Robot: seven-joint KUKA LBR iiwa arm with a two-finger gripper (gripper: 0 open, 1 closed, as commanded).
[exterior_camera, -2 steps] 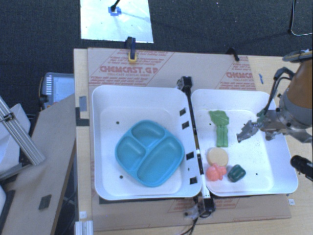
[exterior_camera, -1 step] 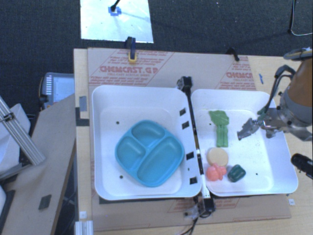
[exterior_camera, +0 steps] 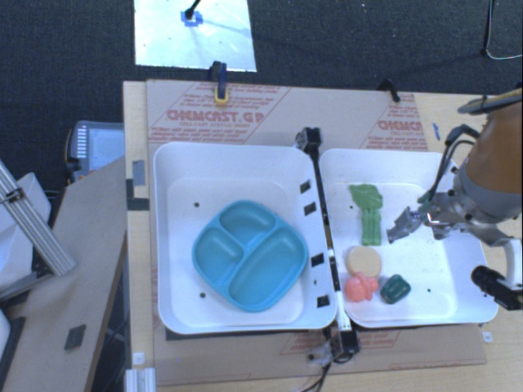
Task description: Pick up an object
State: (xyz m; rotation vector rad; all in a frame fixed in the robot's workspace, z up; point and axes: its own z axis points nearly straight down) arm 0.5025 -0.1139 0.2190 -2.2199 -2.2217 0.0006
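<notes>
While the gripper hovers in the right bin just beside the green toy, nothing's grabbed yet. Can't tell if the jaws are spread, too blurry. Next: drop down and pinch it.

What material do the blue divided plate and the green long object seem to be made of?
The blue divided plate looks like moulded hard plastic, smooth and faintly glossy: even colour, rounded compartment walls. The green long object looks matte, perhaps soft plastic or rubber; its dull, slightly uneven surface suggests this, though the view leaves it open.
</notes>
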